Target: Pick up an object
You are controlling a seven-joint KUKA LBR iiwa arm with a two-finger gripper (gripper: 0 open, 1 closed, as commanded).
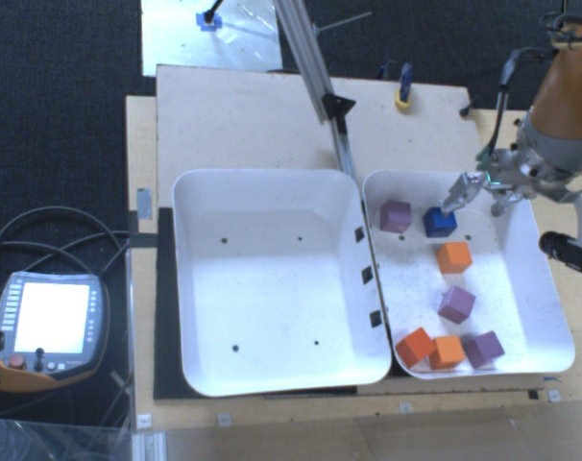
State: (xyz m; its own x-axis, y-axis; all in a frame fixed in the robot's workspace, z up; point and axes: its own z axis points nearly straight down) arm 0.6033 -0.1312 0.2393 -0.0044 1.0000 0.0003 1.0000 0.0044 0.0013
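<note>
So the gripper (461, 192) is hanging over the right bin (550, 301), just above the blue cube (439, 222) at about 12 o'clock in that bin. Can't tell if its fingers are spread or pressed together, too small and blurry, and nothing visibly sits between them.

The blue cube looks like the target since it's the nearest block, with a purple cube (396, 215) beside it at 9 o'clock. The other blocks bunch toward 6 o'clock, near the wall, probably harder to reach. The left bin (190, 257) has no blocks.
</note>
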